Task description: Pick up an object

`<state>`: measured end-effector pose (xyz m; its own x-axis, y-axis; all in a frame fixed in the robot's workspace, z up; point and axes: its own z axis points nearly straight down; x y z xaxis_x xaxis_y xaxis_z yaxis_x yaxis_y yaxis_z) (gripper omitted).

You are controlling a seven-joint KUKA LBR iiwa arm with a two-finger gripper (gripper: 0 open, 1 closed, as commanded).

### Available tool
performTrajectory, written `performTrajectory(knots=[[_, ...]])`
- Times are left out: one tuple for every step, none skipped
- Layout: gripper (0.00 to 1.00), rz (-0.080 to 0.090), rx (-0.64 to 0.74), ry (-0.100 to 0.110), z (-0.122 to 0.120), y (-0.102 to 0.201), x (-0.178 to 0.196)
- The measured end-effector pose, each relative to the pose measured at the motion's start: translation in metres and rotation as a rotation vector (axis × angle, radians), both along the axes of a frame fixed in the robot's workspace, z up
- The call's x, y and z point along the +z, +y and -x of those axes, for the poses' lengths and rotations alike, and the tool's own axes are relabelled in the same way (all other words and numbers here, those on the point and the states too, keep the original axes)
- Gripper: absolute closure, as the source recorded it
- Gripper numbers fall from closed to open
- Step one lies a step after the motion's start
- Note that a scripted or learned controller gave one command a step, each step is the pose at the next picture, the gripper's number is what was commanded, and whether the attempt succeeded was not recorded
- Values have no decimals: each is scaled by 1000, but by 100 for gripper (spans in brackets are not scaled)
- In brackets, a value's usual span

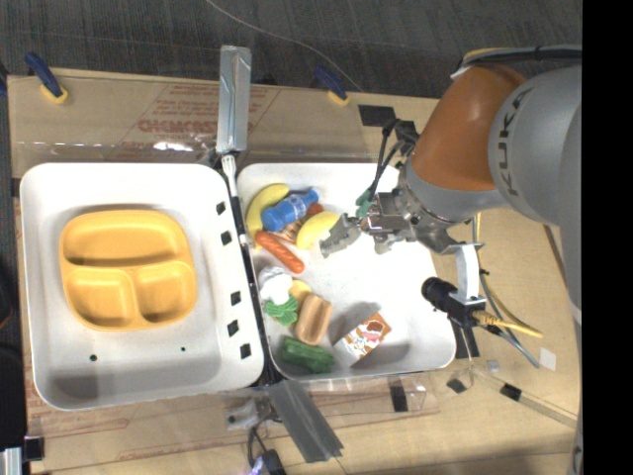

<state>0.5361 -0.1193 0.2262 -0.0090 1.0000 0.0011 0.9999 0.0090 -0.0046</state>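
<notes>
tool point(341, 237) seen spread wide, nothing gripped – poised beside the lemon point(316, 229), right bin point(420, 349), toy food clustered left

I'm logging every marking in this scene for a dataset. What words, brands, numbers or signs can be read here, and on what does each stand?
"KUKA", partly seen, in dark letters on the grey arm.
Red print on the cardboard behind the bins: seen upside down, too blurred to read.
Picture and print on the small carton in the right bin: too small to read.

Toy foods point(297, 265) — clustered; right bin point(415, 349)
</notes>
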Motion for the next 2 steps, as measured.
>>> performTrajectory(knots=[[0, 1, -102, 3, -64, -7, -58], [0, 2, -31, -1, -66, 14, -135]])
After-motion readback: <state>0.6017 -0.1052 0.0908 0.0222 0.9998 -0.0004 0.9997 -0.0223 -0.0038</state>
